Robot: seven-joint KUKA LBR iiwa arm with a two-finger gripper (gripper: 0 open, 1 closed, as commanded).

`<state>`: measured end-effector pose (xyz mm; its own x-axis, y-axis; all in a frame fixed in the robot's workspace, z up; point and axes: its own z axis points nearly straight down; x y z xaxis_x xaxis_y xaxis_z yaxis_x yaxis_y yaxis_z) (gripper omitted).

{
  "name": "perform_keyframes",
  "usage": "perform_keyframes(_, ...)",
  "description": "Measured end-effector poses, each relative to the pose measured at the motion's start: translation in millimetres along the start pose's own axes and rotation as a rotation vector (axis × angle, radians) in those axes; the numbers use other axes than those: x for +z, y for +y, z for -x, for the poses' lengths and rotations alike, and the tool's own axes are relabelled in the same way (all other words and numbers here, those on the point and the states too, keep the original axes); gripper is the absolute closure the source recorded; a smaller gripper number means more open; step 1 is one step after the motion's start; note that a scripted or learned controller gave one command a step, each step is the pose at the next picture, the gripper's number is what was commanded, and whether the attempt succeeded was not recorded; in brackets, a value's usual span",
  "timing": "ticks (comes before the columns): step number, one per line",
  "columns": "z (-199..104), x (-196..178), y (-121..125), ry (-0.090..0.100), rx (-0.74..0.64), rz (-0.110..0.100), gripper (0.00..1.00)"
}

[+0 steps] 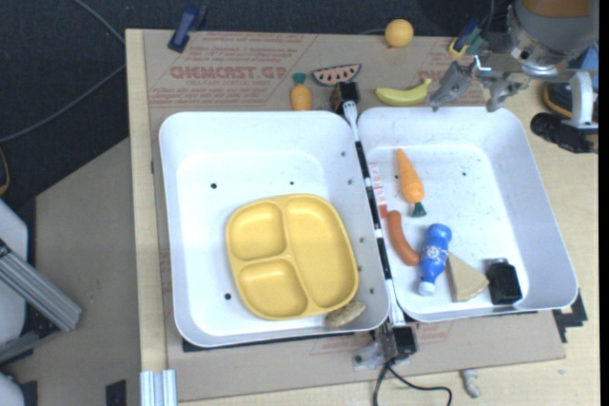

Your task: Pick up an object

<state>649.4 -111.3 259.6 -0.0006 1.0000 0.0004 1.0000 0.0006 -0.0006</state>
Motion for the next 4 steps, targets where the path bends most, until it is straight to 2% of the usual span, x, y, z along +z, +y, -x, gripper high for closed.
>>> perform_keyframes(1, -27.1, 75.7, -14.3, 0.0, 0.0, -0.001, 0.0)
perform_keyframes(2, -9.8, 169.2, -26.0, 0.0, 0.002, -0.003, 0.0)
perform_keyframes(3, -10.3, 157.6, -24.4, 0.0, 0.002, 0.002, 1.0)
perform_keyframes(4, -89.4, 74.0, -38.4, 0.001, -0.002, 0.003, 1.0)
